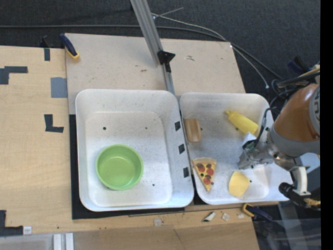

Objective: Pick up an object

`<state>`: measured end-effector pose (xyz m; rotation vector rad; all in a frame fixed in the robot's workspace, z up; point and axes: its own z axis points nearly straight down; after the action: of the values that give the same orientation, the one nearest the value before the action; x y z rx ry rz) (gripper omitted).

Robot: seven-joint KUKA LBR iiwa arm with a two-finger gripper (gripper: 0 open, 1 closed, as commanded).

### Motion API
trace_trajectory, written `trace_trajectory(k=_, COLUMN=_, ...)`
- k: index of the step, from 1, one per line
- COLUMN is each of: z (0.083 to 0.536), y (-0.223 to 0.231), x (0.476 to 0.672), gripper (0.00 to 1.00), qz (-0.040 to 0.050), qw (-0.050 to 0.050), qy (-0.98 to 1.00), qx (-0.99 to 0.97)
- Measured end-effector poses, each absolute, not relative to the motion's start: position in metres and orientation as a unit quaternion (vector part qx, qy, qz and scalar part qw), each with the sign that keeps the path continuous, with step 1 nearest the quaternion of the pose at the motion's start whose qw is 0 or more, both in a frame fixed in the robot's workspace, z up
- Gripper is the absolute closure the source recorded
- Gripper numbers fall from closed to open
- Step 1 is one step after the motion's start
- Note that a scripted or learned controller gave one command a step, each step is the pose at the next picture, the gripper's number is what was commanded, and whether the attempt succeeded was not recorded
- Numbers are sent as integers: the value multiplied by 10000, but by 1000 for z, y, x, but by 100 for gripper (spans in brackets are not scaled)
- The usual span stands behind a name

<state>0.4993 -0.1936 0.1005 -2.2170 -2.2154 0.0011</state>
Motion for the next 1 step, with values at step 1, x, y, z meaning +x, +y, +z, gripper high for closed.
trace_trajectory(k=1, z=163, y=-196, x=505, gripper=100, qz=-7, qw=-4, qy=-7074, qx=-7068)
